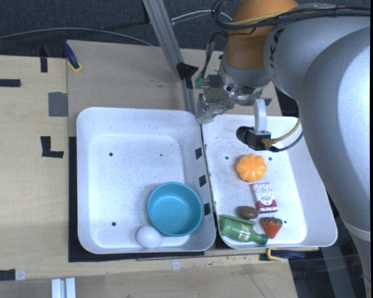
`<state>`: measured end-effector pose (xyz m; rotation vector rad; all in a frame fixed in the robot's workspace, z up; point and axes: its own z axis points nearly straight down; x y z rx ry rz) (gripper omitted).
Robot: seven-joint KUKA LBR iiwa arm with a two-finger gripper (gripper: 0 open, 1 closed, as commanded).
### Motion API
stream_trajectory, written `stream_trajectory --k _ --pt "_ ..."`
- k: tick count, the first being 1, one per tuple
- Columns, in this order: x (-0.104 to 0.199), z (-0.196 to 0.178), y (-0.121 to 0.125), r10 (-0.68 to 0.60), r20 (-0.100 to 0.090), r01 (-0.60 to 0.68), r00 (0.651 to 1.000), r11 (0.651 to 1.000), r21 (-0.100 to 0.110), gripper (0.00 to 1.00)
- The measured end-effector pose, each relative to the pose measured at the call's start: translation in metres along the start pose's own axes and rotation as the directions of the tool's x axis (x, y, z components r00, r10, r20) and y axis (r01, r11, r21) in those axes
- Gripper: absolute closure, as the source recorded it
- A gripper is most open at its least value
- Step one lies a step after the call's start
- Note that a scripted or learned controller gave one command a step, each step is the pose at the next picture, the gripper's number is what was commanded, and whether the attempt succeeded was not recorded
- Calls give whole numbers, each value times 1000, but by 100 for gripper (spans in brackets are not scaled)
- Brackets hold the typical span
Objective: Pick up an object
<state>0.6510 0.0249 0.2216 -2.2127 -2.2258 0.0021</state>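
The arm [329, 85] is smooth, rounded grey casing with an orange band [258, 27] above the wrist. Thin black cables [236, 8] loop over it; the metal wrist [227, 95] looks blurred, perhaps bolted.

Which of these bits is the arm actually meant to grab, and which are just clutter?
Could be grabbed, right bin: orange pumpkin, small carton, brown lump, strawberry, green bottle. Left bin: blue bowl, white ball.

Just lying about: blue clamp, black tape marks.
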Motion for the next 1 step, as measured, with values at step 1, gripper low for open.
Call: stream_trajectory --k 1 --pt "56 3 0 -1 0 1 1000 1000 -1 100"
